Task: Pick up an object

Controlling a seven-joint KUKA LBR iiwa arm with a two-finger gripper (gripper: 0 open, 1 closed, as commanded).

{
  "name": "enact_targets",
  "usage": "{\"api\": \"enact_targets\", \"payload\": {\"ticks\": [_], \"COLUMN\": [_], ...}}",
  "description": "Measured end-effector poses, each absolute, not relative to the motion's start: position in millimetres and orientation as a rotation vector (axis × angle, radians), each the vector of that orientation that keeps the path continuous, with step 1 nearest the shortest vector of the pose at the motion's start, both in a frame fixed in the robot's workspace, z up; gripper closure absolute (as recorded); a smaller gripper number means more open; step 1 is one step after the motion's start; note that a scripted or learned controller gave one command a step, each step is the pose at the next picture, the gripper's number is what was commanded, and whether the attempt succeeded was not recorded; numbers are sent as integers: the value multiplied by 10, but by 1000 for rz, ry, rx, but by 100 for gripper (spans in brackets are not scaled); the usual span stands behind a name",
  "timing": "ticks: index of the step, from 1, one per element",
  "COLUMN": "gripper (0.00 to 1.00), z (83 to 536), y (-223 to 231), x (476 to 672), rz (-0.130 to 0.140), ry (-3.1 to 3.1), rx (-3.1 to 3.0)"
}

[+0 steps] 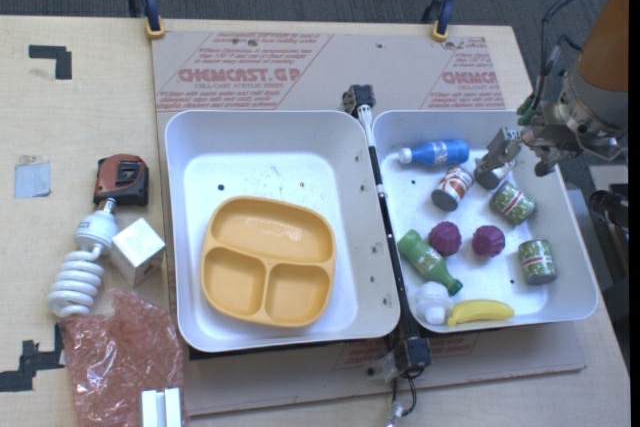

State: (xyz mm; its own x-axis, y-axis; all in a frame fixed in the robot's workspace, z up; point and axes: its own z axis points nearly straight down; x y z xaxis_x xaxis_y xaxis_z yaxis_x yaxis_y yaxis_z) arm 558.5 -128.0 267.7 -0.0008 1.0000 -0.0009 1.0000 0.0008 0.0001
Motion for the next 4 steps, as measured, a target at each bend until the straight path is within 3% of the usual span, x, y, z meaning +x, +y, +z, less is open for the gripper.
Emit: {"api": "enact_targets", "payload": {"ticks": [1,2,3,4], "gripper": [0,0,100,0], "z": [1138,925,1028,1028], "y": [-1916,-1320,-1327,-1327], "x": [6045,5716,5725,5725], "rz": [0,0,2,2], "ry": [2220,2221,2218,2218], "rx": [2222,2222,2222,2221]}}
